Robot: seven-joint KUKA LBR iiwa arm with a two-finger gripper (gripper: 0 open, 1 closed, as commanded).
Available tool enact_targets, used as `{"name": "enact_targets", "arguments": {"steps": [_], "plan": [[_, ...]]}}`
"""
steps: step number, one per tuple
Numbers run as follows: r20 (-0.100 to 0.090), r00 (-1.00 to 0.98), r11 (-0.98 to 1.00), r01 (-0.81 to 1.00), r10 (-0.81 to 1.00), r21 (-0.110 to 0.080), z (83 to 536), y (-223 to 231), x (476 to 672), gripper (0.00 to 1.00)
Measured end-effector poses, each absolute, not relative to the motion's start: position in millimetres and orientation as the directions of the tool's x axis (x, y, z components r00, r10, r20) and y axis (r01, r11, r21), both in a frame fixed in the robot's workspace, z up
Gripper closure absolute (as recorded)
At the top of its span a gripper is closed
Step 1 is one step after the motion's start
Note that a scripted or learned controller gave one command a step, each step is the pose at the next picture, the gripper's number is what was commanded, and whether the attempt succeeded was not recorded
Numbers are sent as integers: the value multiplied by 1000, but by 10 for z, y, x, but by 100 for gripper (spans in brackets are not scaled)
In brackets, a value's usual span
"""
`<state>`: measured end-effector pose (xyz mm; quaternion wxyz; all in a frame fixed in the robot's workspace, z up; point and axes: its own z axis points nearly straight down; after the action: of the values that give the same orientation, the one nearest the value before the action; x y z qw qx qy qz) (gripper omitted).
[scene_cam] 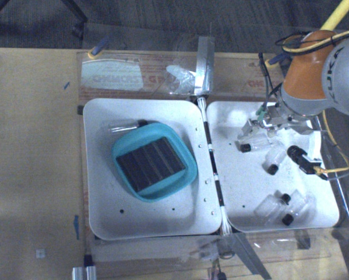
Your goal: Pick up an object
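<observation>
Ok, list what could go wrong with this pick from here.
1. The gripper is low in the right bin among clear bottles that barely stand out from the white floor, so it may close on nothing.
2. The bottles lie loose and close together; one could roll away when nudged.
3. The arm's cable hangs over the bin and might snag.

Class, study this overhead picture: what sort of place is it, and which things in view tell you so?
Probably a robotics lab's grasping test bench: a grey and orange robot arm reaches over two white bins on a wooden bench, one holding a teal dish, the other small clear bottles.
</observation>
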<state>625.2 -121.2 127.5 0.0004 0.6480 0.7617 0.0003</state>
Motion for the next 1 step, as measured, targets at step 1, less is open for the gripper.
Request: {"name": "enact_targets", "arguments": {"steps": [1], "plan": [[-3,-165,165,986,986,9,886,-1330,6135,0]]}}
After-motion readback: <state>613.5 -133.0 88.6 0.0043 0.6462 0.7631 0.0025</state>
